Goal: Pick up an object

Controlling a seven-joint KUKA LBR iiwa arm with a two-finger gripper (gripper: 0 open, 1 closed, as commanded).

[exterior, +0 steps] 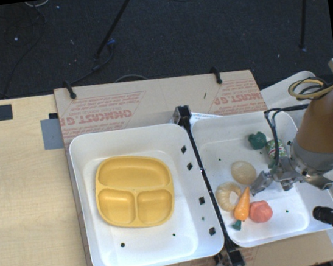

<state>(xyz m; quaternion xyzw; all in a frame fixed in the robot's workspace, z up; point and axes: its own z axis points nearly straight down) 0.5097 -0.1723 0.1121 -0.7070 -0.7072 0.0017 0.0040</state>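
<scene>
While the arm (320, 132) reaches in from the right, I see my gripper (264, 181) low over the right bin (290, 228), with nothing between its fingers. I can't tell whether they are open or shut; they're dark and small from here. Just left of the gripper tip, a pale beige round object (243, 171) lies on the bin floor. Nearer and left sits a cream ring-like piece (227, 195), touching an orange carrot (242, 205) that lies slanted across it. A red ball-shaped object (260, 211) sits just right of the carrot, near the gripper. A dark green toy (257, 140) sits at the far side of that bin. Over in the left bin (110, 254), a yellow divided tray (135, 191) lies flat.
</scene>
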